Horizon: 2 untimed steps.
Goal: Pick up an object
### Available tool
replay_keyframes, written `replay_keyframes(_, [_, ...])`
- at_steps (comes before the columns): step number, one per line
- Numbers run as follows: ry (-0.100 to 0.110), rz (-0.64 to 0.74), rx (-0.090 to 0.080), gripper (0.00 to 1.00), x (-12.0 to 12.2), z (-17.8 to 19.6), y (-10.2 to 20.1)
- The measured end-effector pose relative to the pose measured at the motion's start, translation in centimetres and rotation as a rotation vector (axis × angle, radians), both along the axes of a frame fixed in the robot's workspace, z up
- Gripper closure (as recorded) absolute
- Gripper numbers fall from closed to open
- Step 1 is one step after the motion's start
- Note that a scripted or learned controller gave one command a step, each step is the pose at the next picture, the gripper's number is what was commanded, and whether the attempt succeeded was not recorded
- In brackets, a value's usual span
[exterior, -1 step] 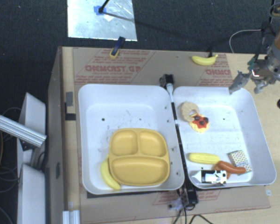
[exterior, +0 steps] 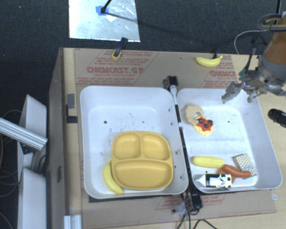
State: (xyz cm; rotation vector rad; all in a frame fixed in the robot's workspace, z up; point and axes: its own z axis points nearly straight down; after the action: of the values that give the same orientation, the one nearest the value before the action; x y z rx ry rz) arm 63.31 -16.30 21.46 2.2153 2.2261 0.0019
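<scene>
Looking down on the tabletop (exterior: pixel 148 63), you see two shallow white bins side by side on a brown board. The left bin (exterior: pixel 93 128) holds a yellow divided tray (exterior: pixel 142 160) with three compartments, and a yellow banana (exterior: pixel 110 179) lies against the tray's lower left edge, touching it. The right bin (exterior: pixel 250 128) holds the remaining candidate objects: a pale round item (exterior: pixel 192 111) near the upper left corner, a yellow piece with red and dark markings (exterior: pixel 204 125) just beside it, a corn cob (exterior: pixel 208 161) lower down, an orange-red sausage-shaped item (exterior: pixel 235 171) to its right, a small patterned card (exterior: pixel 244 162) touching that item's upper side, and a black-and-white object (exterior: pixel 218 180) against the bin's near wall. A second banana (exterior: pixel 209 60) lies outside the bins on the board, beyond the right bin's far edge. The arm enters from the right, and the jaws (exterior: pixel 242 92) hang above the right bin's far right corner, well apart from every object in the bin. You see two fingers spread apart with nothing between them. No object has been lifted; all rest on the bin floors.
</scene>
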Motion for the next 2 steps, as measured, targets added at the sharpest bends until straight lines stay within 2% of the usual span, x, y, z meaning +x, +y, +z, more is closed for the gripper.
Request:
replay_keyframes(1, [0.001,-0.004,0.0,0.0,-2.0,-3.7,1.2])
replay_keyframes(2, [0.0,0.0,0.0,0.0,1.2,-7.0,4.3])
